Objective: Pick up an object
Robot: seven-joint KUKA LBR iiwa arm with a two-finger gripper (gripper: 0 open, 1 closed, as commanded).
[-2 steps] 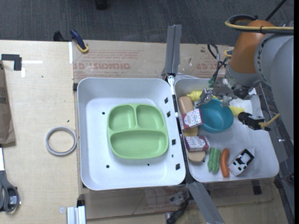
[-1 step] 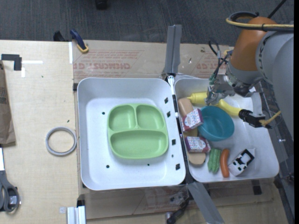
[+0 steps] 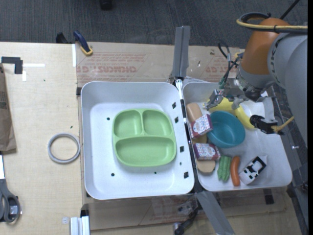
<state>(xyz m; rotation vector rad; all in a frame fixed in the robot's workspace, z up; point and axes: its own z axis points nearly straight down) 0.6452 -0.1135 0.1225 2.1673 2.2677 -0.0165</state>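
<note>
My gripper (image 3: 224, 101) hangs low at the back of the right bin (image 3: 279, 177), open, straddling one end of a yellow banana-like toy (image 3: 242, 113). Just in front of it sits a blue bowl (image 3: 226, 129). To the left of the bowl lie a tan bread-shaped toy (image 3: 193, 112) and two pink packets (image 3: 201, 125) (image 3: 206, 151). Nearer the front are a tan round piece (image 3: 206, 167), a green pod (image 3: 224, 169), an orange carrot (image 3: 235, 171) and a black-and-white toy (image 3: 254, 168).
The left bin (image 3: 93, 175) holds a green divided plate (image 3: 144, 137). On the bench to the left lie a grey tape ring (image 3: 63, 147), scissors (image 3: 9, 207) and a brown bag (image 3: 6, 116). A blue clamp (image 3: 83, 42) sits at the back.
</note>
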